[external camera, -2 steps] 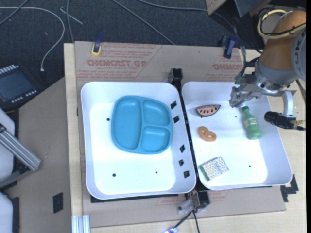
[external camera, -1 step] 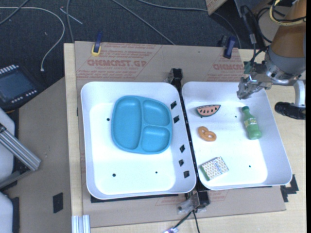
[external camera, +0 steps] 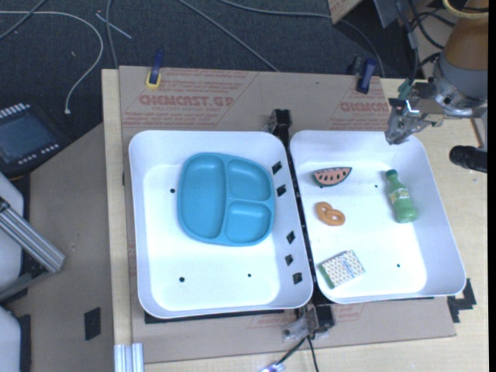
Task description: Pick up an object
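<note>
camera view:
gripper (external camera: 399, 130): you've got it parked over the right bin's (external camera: 434, 208) far right corner, honestly can't tell how it's set, nothing in it
bottle (external camera: 401, 197): green, lying by the right edge
watermelon slice (external camera: 332, 177): near the far left corner
pretzel (external camera: 331, 214): just below the slice
patterned packet (external camera: 342, 268): toward the near edge
left bin (external camera: 155, 270): blue divided plate (external camera: 226, 198) in the middle

Light is even and fairly bright, coming from overhead, with a cool cast. The two white bins (external camera: 147, 208) sit near overexposure, their floors almost featureless, though a faint grey shading lines the inner walls. Shadows are soft and short; the blue divided plate (external camera: 226, 198) throws a thin one toward 6 o'clock. The dark floor at 11 o'clock stays dim. Focus is moderately soft overall, with the arm at 2 o'clock slightly blurred.
</note>
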`<state>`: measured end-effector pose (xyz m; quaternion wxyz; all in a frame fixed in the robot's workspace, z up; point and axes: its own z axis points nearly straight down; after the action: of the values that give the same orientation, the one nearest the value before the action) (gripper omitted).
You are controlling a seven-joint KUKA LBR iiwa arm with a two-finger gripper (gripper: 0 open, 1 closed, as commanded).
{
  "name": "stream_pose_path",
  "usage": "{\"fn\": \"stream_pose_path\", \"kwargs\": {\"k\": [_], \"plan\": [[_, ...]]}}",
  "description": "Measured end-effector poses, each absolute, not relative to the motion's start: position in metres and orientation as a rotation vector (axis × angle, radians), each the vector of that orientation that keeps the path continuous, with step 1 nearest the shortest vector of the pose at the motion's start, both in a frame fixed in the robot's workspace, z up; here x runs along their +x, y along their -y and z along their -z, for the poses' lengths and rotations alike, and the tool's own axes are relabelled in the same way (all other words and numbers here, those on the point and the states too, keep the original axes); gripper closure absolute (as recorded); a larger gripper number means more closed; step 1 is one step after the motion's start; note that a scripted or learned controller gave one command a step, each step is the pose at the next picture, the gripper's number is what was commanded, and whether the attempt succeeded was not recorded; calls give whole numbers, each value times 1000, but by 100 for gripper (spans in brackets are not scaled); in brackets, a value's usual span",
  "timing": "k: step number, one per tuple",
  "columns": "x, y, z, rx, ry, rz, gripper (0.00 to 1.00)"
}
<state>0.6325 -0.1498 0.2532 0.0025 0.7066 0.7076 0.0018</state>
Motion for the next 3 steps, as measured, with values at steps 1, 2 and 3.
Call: {"fn": "stream_pose_path", "kwargs": {"k": [1, 2, 3], "plan": [[638, 98, -257, 2215, -2227, -4, 100], [631, 33, -255, 2217, -2232, -2, 100], [623, -25, -240, 2218, -2232, 1, 100]]}}
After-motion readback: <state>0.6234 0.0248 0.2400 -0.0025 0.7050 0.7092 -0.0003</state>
